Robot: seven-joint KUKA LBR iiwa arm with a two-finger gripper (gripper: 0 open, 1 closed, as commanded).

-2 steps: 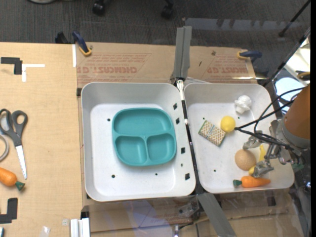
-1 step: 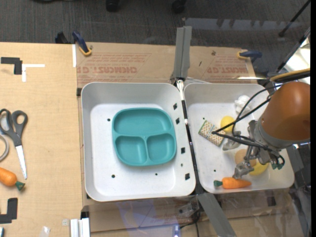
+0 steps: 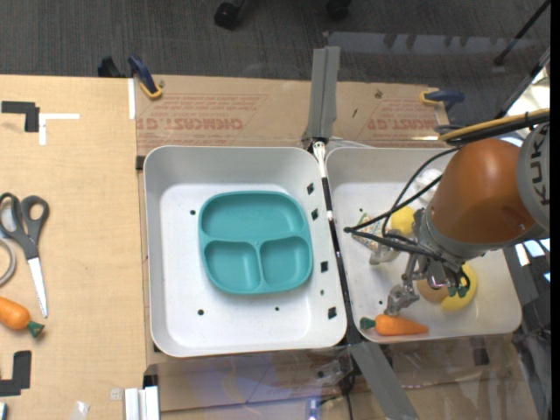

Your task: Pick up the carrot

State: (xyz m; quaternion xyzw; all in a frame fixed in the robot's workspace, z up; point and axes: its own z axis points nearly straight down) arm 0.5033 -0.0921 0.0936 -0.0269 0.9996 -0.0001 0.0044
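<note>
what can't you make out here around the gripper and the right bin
- Gripper: the arm's orange band and cables overlap it in the camera view, so finger state is unreadable.
- Yellow items beside the gripper: partly under the wrist, identity unclear.
- Right bin: its right part is covered by the arm.
- Carrot: visible at the bin's near wall; contact with the gripper is unclear.

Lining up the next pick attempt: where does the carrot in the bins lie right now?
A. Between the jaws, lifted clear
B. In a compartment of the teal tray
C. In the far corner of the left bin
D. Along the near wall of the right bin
D: the carrot lies on the floor of the right bin by its near wall, just below the gripper.
</note>
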